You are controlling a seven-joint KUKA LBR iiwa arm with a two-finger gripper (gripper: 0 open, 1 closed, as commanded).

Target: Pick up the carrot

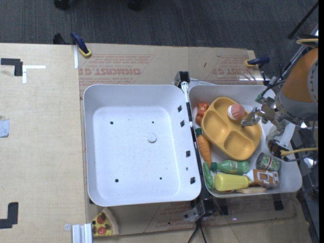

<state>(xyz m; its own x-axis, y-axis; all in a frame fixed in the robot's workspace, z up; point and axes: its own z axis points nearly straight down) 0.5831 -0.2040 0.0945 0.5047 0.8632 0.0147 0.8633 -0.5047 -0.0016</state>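
The carrot (204,149) is a small orange piece lying along the left wall of the right bin (288,186), just left of a yellow divided plate (238,140). My gripper (251,118) hangs over the plate's upper right part, well to the right of the carrot and apart from it. A pink and white round item (235,111) sits in the plate right beside the gripper. Nothing is visibly held.
A red item (202,108) lies above the carrot. Below it lie a green bottle (231,166), a yellow bottle (231,181), a can (267,161) and a small carton (265,177). The left bin (96,151) holds a small white disc (152,138). A pizza toy (103,225) lies on the bench.
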